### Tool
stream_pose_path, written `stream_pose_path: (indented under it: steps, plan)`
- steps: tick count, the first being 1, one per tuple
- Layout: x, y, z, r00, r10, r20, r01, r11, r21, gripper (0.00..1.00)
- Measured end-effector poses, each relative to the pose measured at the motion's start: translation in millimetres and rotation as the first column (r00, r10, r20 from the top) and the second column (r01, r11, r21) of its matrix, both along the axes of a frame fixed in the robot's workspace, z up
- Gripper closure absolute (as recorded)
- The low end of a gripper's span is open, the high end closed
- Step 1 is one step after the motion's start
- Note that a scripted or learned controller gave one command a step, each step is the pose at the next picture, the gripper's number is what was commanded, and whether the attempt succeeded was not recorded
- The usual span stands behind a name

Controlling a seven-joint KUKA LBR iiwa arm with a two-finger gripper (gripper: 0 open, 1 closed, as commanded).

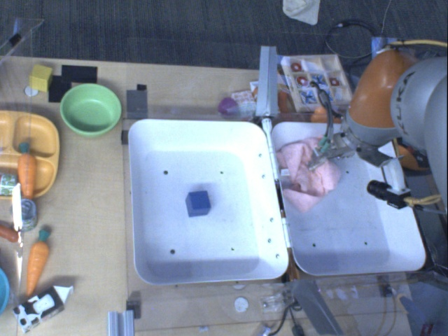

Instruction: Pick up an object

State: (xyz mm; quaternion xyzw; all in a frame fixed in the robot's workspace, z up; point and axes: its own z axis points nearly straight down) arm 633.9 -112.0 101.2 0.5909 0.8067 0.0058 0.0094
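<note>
From my feed I see the arm (413,96) reaching in from the right, its end effector (323,152) down over the upper left part of the right bin (364,250), right at a crumpled pink cloth (304,173) that lies bunched against that bin's left wall. The tool's tips sit on or in the cloth's upper edge, but I cannot tell whether they are spread or pressed together, nor whether any fabric is caught between them. In the left bin (161,257) a small blue cube (199,202) rests alone near the middle of the floor, well apart from the arm. On the desk (84,208) to the left stand a green bowl (90,108), a yellow divided tray (38,135) and two toy carrots (26,175) (37,257).
</note>
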Motion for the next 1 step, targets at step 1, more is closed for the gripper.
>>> stream_pose_path:
  steps: [1]
  plan:
    - [37.3,49.1,82.6,0.965,0.263,-0.016,-0.263,0.965,-0.001,1.0]
